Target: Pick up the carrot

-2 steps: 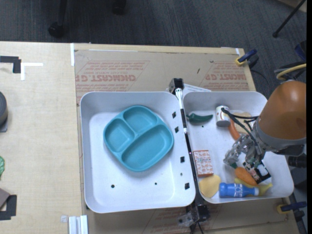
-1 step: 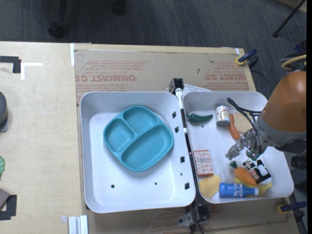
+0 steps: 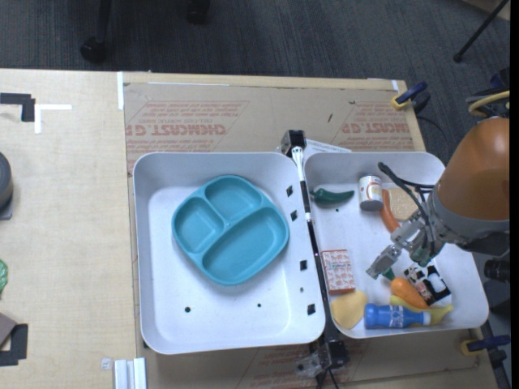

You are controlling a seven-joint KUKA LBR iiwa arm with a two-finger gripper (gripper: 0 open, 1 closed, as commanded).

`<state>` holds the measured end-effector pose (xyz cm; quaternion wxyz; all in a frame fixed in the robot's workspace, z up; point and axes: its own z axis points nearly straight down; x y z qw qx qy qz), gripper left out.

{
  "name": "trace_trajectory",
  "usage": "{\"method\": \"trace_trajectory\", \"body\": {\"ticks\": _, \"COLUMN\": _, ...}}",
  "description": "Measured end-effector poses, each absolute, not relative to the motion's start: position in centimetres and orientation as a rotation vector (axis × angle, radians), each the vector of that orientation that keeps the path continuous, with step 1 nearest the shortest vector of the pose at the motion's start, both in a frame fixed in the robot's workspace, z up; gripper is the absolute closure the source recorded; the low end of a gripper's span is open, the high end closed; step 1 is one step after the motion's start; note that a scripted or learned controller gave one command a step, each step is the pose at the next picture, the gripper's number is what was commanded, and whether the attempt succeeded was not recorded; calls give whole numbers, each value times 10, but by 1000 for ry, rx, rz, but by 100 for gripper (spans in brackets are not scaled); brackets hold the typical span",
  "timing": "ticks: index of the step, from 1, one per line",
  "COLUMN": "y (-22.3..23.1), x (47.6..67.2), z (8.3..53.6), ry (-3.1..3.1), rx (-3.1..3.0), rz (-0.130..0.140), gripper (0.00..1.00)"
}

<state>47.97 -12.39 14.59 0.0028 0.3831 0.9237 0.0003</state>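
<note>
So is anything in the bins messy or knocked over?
A little. In the right bin a small can lies on its side and a blue bottle lies flat, with toy food jumbled close around them. The blue plate in the left bin sits crooked. Nothing looks spilled or broken.

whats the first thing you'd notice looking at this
The big blue divided plate lying alone in the left bin stands out first. Next comes the grey arm with its orange band, reaching from the right so the gripper sits over the cluttered right bin, near the carrot and a blue bottle.
</note>
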Motion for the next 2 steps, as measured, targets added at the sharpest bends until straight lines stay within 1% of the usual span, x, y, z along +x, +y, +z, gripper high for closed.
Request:
{"method": "trace_trajectory", "body": {"ticks": 1, "y": -146, "x": 479, "z": 92, "ry": 2971, "rx": 1016, "rz": 1, "gripper": 0}}
{"method": "trace_trajectory", "body": {"ticks": 2, "y": -147, "x": 482, "z": 101, "ry": 2962, "rx": 1021, "rz": 3, "gripper": 100}}
